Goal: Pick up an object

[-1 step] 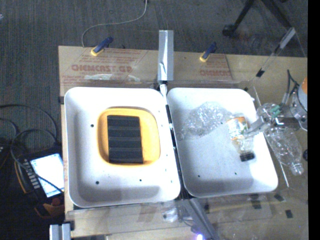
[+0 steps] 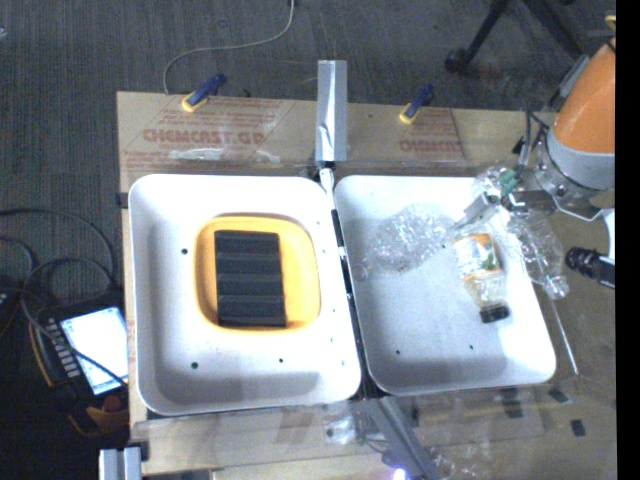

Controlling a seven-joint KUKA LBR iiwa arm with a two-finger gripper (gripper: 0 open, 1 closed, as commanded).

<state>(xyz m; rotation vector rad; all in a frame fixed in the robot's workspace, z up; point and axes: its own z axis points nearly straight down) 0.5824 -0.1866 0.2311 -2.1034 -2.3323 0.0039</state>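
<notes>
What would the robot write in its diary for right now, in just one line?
claw above right bin's far right corner | clear plastic bottle lying in right bin | crumpled clear plastic beside it | yellow tray in left bin

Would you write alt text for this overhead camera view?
A grey and orange robot arm reaches over the right bin, which holds a clear plastic bottle and crumpled clear plastic. The left bin holds a yellow tray.

Two white bins are set side by side. A yellow tray [image 2: 258, 272] with a black ridged insert [image 2: 250, 278] lies in the left bin [image 2: 160, 298]. In the right bin [image 2: 440, 358], crumpled clear plastic [image 2: 405, 236] and a clear bottle [image 2: 480, 273] are seen. The gripper [image 2: 497, 196] is poised above the far right corner of that bin.
</notes>
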